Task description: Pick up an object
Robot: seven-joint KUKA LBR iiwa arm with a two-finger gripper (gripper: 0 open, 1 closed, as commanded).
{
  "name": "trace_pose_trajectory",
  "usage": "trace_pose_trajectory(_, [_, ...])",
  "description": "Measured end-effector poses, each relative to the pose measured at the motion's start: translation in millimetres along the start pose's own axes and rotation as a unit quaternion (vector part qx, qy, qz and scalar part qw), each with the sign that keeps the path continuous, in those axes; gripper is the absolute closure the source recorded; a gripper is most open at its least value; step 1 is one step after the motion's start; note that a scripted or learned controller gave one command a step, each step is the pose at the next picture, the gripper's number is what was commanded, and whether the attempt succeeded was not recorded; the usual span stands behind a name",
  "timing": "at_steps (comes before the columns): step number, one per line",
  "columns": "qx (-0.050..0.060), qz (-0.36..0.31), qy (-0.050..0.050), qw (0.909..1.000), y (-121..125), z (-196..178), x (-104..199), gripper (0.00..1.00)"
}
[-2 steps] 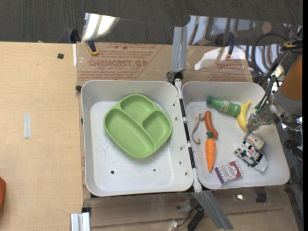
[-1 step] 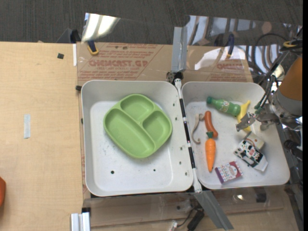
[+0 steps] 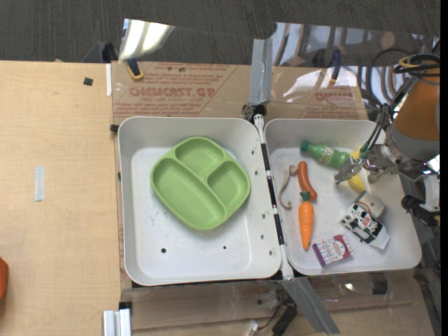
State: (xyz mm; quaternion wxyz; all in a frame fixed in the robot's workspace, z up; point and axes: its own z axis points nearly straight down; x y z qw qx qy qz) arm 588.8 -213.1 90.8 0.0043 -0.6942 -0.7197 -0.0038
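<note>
My gripper [image 3: 360,171] is low over the right bin [image 3: 399,257], near its right wall. It stands open, with a grey finger on each side of a small yellow object [image 3: 358,182] that lies on the bin floor. A green bottle [image 3: 325,154] lies just to the left of the gripper. Further left are a red pepper-like piece [image 3: 305,177] and an orange carrot [image 3: 306,220]. A black-and-white carton [image 3: 364,222] lies just below the gripper, and a purple packet [image 3: 332,250] sits at the front of the bin.
The left bin [image 3: 133,215] holds a green divided plate [image 3: 201,182]. A thin curved beige piece [image 3: 285,187] lies by the right bin's left wall. A cardboard sheet [image 3: 182,89] lies behind the bins, and cables [image 3: 392,68] hang at the back right.
</note>
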Motion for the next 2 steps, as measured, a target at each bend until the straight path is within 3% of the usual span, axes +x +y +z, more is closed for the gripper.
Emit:
trace_pose_trajectory(1, [-0.001, 0.0, -0.004, 1.0, 0, -10, -3, 1.0])
trace_pose_trajectory(2, [0.001, 0.017, -0.006, 0.9998, -66, -133, 75, 1.0])
